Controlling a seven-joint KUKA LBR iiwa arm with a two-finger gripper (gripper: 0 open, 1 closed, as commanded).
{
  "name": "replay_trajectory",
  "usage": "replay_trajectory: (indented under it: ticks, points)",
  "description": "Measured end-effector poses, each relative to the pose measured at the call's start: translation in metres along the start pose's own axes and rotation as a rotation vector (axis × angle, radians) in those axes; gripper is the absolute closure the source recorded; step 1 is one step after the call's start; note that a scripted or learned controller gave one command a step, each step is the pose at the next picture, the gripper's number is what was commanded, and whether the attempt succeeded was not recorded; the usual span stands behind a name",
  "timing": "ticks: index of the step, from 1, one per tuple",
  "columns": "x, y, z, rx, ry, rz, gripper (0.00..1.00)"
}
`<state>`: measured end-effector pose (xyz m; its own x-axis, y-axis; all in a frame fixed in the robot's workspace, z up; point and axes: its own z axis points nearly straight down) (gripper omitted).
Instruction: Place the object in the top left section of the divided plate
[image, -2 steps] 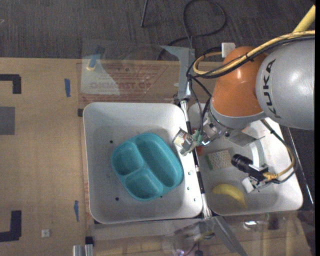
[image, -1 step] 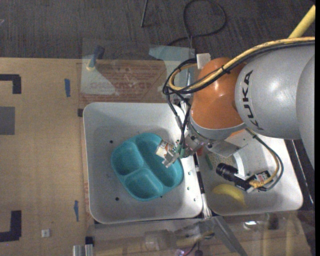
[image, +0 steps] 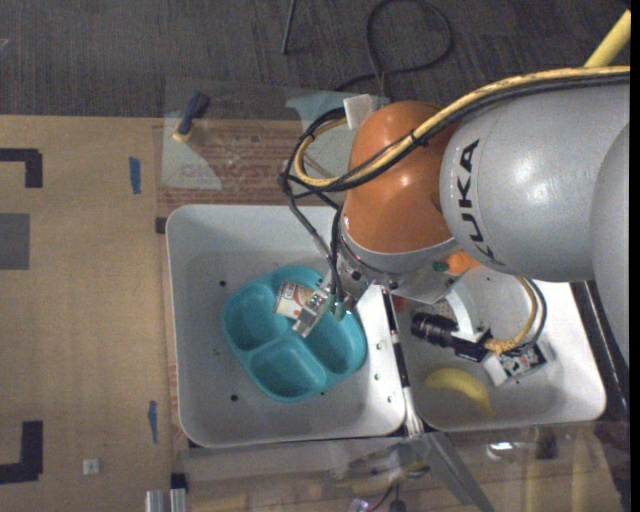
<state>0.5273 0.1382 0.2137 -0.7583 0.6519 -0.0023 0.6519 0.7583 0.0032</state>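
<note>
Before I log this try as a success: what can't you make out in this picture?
- Gripper: too small and dark to show its grip on the small object over the teal plate.
- Right bin: its upper part, hidden by the arm.
- Small object: label blurred.

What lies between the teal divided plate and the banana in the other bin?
In the camera view, the adjoining bin walls lie between the divided plate and the banana.

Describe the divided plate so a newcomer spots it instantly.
Look at the left white bin of the two. Near its middle lies a teal plastic divided plate, tilted diagonally, under the grey arm's hand. It is the one teal thing; the right bin has a yellow banana.
</note>
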Motion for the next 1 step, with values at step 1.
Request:
replay_trajectory:
  ticks: [1]
  points:
    - [-0.0006,-0.0004,0.0,0.0,0.0,0.001,0.0]
